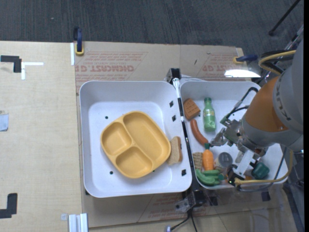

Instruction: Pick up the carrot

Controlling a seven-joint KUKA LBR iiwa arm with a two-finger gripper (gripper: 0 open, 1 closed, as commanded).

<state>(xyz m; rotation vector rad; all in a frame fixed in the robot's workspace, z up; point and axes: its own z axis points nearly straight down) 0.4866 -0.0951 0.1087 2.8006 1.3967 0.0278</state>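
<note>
- carrot (207, 159) lies in right bin (219, 87), front-left part, orange with green top end pointing up toward the sausage
- carrot sits on a waffle-like brown piece (198, 159), just above the green pea pod (209, 177) at the front wall
- red sausage (198, 132) lies diagonal just behind the carrot; green bottle (208, 114) and brown toast-like piece (191, 108) further back
- tool (227, 159) hovers low in the right bin, just right of the carrot, not touching it; nothing seen between its fingers, opening width cannot be told
- grey round object (225, 158) under the tool, dark green item (260, 169) at the right front corner
- arm (270, 112) enters from the right, orange band over the bin
- left bin (91, 144) holds a yellow divided plate (135, 144); bread slice (175, 150) leans at its right edge
- both bins sit on the cardboard-covered counter (38, 153)
</note>
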